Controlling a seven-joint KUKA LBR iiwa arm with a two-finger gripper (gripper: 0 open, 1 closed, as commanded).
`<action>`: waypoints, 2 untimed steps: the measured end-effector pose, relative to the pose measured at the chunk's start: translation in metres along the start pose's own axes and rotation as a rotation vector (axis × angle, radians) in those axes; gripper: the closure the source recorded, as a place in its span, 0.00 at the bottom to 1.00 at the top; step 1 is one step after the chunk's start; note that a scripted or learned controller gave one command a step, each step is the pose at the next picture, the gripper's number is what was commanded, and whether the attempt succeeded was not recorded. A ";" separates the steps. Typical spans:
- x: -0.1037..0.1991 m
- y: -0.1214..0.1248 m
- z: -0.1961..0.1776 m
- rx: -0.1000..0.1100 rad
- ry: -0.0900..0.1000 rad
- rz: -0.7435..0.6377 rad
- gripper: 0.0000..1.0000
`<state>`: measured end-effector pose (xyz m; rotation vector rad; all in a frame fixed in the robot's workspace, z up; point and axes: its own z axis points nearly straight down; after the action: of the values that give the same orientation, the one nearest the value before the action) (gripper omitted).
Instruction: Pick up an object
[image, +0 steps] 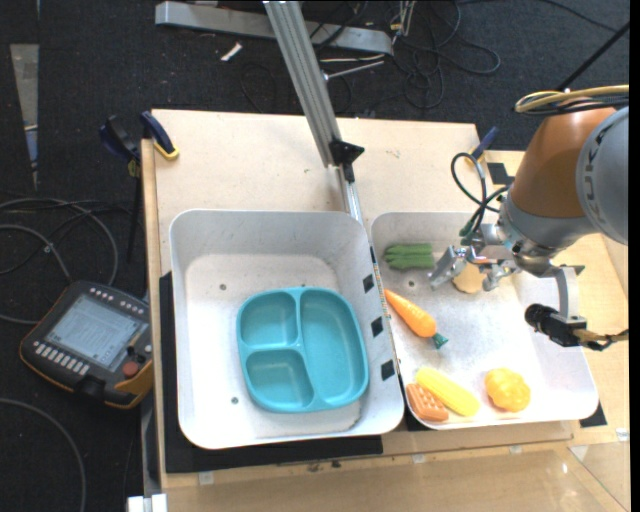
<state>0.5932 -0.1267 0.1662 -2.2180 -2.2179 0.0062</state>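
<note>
Hovering my tool (468, 268) over tan object (467, 280), green toy (408, 255) at nine o'clock; grip state unclear; next: descend, close.

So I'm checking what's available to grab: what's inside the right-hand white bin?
Inside the shallow white right bin: a green toy vegetable, orange toy carrot, yellow corn-like piece, orange waffle piece, yellow lumpy toy, and a pale round object partly covered by the gripper.

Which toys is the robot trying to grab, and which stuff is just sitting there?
For the job: gripper; the pale toy under it; green toy; carrot; yellow corn; waffle piece; yellow-orange toy.

Just lying about: blue divided tray; handheld controller.
</note>
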 end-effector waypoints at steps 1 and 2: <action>0.000 0.006 0.062 0.001 0.000 0.000 0.00; 0.000 0.008 0.047 -0.008 -0.001 0.000 1.00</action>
<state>0.6005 -0.1270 0.1187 -2.2226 -2.2220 -0.0012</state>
